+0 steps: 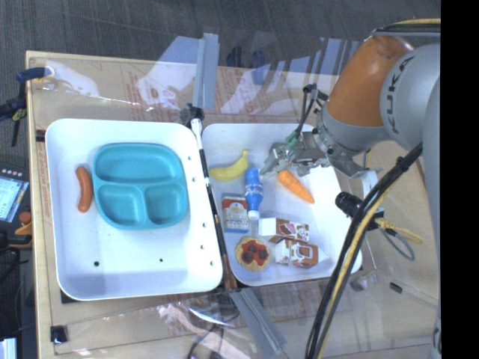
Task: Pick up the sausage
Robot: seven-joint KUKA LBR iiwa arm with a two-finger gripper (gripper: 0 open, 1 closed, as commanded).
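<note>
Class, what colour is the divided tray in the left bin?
Turquoise blue; the divided tray shows plainly in the camera view.

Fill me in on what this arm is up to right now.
The grey arm's gripper is over the right bin, close above the carrot and beside the banana. The sausage it is meant to pick up lies in the left bin, just left of the blue divided tray, with nothing touching it. So the arm is at the wrong bin at this moment.

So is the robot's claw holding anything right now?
Cannot be told. The gripper sits by the orange toy carrot; the reddish-orange sausage lies untouched in the other bin.
</note>
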